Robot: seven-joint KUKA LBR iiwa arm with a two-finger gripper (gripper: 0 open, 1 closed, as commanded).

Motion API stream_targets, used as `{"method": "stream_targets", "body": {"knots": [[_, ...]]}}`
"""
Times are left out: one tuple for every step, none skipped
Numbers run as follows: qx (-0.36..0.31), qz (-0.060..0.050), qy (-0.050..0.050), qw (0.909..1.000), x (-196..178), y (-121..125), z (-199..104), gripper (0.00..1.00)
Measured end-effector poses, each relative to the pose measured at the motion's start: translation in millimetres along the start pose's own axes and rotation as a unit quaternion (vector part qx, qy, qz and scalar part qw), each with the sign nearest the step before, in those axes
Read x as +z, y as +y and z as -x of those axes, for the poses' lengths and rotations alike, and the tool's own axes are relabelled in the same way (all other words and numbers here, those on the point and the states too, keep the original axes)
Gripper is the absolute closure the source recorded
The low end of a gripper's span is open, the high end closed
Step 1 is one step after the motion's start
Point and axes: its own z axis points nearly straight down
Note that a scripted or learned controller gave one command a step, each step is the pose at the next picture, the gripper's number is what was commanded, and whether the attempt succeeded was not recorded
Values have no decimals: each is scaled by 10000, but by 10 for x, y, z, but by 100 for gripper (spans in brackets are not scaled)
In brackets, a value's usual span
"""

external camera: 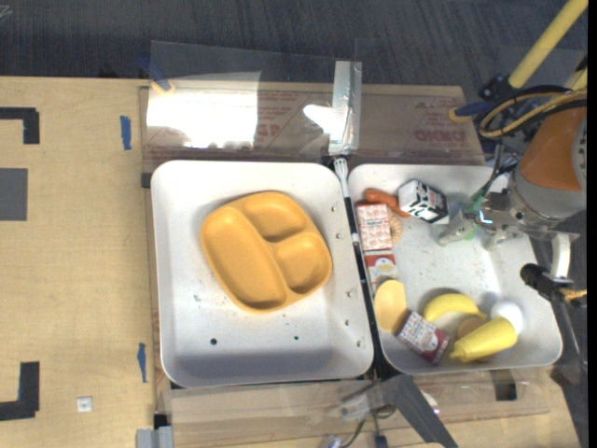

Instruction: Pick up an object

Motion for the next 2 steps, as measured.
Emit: {"method": "stream_targets", "body": {"knots": [[425, -414, -83, 9982, 48, 558, -192, 0], [-1549, -75, -51, 9879, 53, 426, -289, 0]]}}
